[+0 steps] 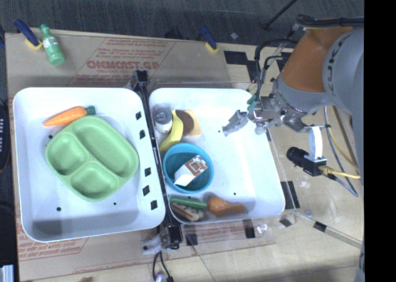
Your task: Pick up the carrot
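Observation:
The carrot (65, 115), orange with a dark green stub at its right end, lies in the far left corner of the left bin (31, 213), just beyond a green divided plate (93, 157). My gripper (234, 123) hangs over the right bin (250, 163), above its bare floor near the far right side. It is well to the right of the carrot, with the bin divider between them. Nothing shows in the gripper.
The right bin holds a banana (175, 132), a small can (162, 117), a blue bowl (189, 168) with a carton in it, and a brownish-orange vegetable (224, 206) beside a green stalk (187, 202) at the near edge. A green bottle (52, 46) stands behind the left bin.

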Tool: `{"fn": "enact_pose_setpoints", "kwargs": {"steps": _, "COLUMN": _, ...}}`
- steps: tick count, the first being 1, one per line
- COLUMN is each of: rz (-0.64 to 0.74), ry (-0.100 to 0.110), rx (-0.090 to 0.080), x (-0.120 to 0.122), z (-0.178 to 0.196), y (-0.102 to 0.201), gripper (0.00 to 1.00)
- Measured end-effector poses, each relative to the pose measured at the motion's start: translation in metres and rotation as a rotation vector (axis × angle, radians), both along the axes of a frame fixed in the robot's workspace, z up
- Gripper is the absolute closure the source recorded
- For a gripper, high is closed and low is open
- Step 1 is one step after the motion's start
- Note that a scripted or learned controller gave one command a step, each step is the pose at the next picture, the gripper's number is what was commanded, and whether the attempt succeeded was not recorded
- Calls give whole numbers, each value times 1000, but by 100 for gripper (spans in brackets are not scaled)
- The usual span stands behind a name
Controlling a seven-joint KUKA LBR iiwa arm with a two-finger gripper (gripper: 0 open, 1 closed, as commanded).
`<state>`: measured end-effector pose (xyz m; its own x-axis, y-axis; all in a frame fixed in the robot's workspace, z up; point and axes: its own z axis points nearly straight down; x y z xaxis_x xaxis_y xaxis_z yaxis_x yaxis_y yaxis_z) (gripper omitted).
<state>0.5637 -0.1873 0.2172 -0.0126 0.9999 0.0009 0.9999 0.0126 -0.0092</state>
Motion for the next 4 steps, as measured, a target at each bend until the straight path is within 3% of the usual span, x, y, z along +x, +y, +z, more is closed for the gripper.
{"fn": "enact_pose_setpoints", "kwargs": {"steps": 1, "rz": -75, "ry": 0, "rx": -1, "x": 36, "z": -127, "y": 26, "gripper": 0}}
{"fn": "enact_pose_setpoints", "kwargs": {"steps": 2, "rz": -383, "ry": 8, "rx": -2, "x": 27, "z": -127, "y": 75, "gripper": 0}}
{"fn": "enact_pose_setpoints", "kwargs": {"steps": 3, "rz": -27, "ry": -3, "rx": -3, "x": 83, "z": -125, "y": 45, "gripper": 0}}
{"fn": "enact_pose_setpoints", "kwargs": {"steps": 4, "rz": 91, "ry": -7, "rx": -3, "x": 94, "z": -72, "y": -3, "gripper": 0}}
